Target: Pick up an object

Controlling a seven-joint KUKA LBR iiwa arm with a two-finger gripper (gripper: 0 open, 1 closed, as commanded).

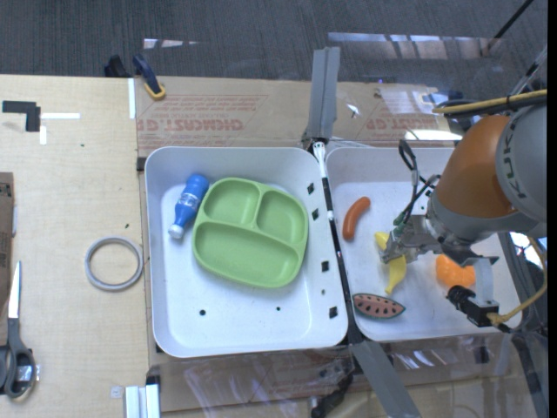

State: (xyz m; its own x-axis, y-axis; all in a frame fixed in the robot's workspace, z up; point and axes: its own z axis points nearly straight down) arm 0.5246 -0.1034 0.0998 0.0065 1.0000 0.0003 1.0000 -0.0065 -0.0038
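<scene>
the gripper [399,252] sits low over the banana [393,268] to grab it, though i cannot tell its grip state.

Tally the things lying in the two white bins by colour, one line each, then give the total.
Green: 1, the divided plate
Blue: 1, the small bottle
Orange-red: 1, the sausage
Yellow: 1, the banana under the gripper
Orange: 1, the orange piece
Red and green: 1, the watermelon slice
Total: 6
</scene>
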